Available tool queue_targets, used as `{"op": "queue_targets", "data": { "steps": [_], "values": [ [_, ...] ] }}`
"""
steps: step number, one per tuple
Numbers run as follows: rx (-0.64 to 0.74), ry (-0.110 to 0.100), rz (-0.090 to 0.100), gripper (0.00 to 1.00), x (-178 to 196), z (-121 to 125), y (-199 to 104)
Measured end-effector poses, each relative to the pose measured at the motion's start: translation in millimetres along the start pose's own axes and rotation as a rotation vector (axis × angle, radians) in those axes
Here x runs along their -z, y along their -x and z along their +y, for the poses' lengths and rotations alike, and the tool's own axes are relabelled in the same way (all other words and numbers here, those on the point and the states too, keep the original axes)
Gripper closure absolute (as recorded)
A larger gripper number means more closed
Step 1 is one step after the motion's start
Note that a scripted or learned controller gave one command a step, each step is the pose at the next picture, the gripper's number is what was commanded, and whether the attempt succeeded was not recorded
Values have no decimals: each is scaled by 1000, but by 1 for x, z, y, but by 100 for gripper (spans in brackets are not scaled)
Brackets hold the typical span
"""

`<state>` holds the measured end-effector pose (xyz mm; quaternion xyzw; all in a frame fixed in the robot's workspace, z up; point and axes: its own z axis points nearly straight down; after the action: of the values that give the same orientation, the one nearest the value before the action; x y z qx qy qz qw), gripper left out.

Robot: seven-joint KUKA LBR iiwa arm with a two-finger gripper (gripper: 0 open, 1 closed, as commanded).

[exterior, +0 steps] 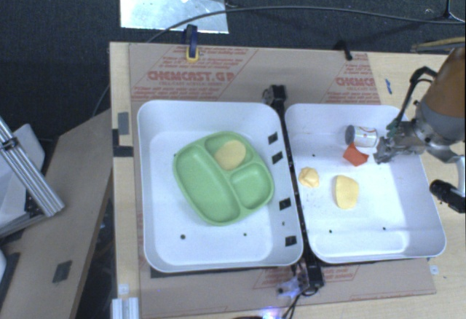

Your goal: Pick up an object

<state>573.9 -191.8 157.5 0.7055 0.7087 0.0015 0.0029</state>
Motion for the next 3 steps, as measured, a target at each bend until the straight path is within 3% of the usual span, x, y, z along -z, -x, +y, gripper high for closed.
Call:
{"op": "queue_targets", "data": {
  "steps": [1,2,3],
  "values": [
    [1,1,0,100,59,-4,-6],
    [1,-2,1,100,88,-3,-6],
    [5,-4,4,100,94,-13,-63]
  ]
}}
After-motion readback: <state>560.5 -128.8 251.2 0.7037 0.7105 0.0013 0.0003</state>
